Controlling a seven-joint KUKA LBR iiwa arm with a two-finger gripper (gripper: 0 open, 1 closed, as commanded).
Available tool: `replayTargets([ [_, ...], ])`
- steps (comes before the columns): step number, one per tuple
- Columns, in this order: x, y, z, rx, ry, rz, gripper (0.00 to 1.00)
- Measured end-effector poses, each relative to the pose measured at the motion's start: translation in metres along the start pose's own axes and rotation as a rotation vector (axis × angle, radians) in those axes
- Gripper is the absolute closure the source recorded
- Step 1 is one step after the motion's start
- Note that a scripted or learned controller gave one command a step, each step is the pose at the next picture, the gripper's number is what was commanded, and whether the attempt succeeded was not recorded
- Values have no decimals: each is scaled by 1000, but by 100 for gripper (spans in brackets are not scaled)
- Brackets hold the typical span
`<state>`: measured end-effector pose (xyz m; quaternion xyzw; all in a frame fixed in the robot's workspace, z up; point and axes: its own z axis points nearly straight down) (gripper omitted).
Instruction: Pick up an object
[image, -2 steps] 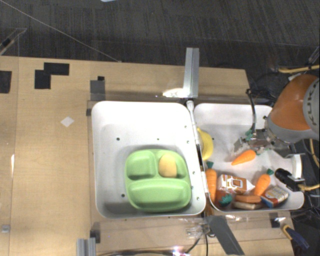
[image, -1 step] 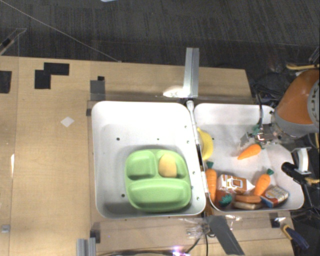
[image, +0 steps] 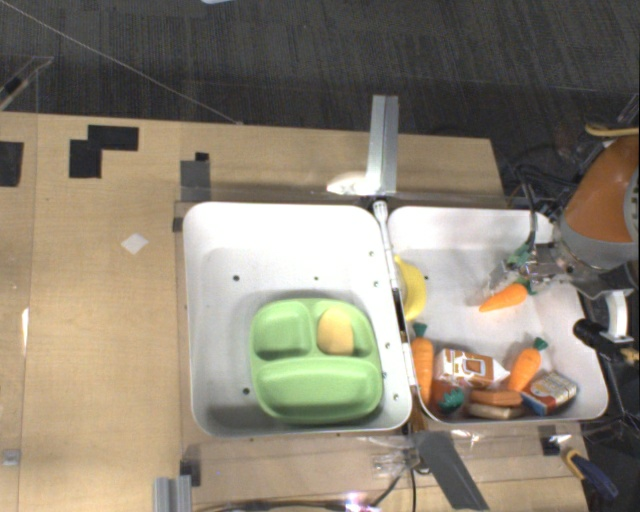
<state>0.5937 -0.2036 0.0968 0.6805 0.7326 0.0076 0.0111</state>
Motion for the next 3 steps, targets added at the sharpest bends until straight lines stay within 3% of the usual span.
replayTargets([
  [1,3,-61,-32,22,4,102,0],
  [2,40,-24,5,13,1,228,0],
  [3,9,18,8,16,3,285,0],
])
